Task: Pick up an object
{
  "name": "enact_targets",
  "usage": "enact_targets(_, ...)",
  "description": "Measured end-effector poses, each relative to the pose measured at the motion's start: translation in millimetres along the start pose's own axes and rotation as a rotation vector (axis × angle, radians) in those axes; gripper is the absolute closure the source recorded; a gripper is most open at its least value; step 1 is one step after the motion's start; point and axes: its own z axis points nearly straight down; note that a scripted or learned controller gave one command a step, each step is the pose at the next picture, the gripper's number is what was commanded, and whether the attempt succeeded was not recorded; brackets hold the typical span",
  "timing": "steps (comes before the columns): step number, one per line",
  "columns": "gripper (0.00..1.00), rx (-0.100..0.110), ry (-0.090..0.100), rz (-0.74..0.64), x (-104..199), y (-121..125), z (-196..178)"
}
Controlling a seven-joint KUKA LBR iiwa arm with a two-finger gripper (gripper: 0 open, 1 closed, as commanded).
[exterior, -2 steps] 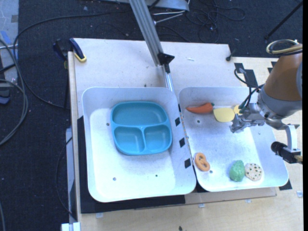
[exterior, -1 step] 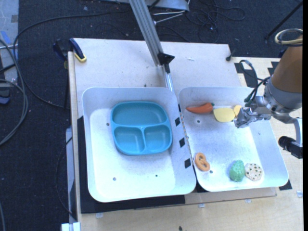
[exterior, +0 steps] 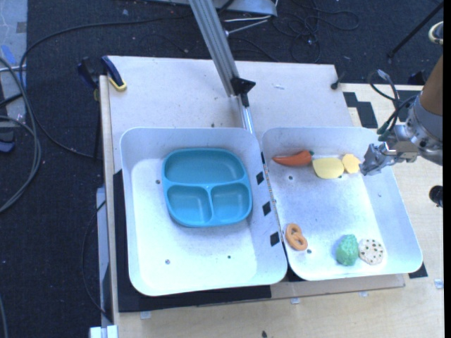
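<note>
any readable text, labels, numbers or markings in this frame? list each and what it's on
None readable.
Blue divided plate: no print shows.
Both white bins: no lettering; the black marks between them are plain patches.
Toy food, such as the carrot and cookie: no labels.
Gripper: too small to tell.

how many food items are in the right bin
6: a carrot, a yellow piece and a smaller yellow piece along the far side; a pretzel, green piece and cookie near the front.
</note>
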Motion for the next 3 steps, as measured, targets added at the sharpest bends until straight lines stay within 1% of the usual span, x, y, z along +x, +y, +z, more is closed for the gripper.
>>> enact_targets(1,1.00,0.003,0.001,-0.001,53.7,-3.2,13.6)
enact_targets(2,1.00,0.003,0.002,-0.002,108.2,-8.2,6.4)
enact_targets(3,1.00,0.004,0.001,-0.001,149.6,-15.6,14.2)
